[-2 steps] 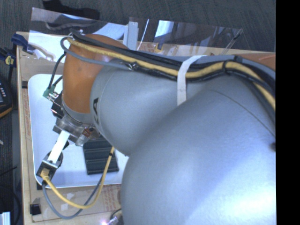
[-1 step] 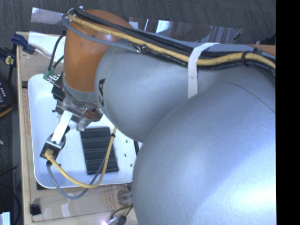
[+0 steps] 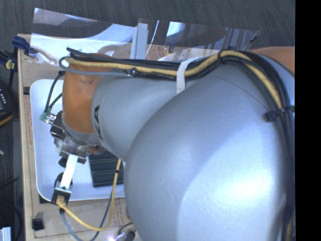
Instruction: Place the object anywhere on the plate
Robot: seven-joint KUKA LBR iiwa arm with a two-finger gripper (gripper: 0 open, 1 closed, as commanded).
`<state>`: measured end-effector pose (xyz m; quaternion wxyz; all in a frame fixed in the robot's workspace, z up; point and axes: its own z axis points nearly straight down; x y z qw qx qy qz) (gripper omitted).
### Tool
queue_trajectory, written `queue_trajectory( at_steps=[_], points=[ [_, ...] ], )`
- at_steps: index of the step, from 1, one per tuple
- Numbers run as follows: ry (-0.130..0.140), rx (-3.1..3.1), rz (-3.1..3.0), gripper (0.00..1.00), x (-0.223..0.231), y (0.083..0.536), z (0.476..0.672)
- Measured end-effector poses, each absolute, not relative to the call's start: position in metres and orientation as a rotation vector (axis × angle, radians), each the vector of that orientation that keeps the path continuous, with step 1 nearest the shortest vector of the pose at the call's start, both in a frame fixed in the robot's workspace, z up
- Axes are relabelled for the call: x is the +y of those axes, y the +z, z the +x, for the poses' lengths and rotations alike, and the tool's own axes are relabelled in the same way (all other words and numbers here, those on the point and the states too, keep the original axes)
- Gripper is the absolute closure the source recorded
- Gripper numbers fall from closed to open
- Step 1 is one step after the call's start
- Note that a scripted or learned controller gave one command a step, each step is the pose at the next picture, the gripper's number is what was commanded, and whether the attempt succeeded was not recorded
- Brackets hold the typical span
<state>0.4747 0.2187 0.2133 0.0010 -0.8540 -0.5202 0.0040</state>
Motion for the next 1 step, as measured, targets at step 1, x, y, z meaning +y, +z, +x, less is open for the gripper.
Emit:
queue_trajectory(
  at_steps=[1],
  points=[
    [0.003, -1.78, -2.586, 1.0, 0.1808, 0.2654, 0.4759]
  ],
)
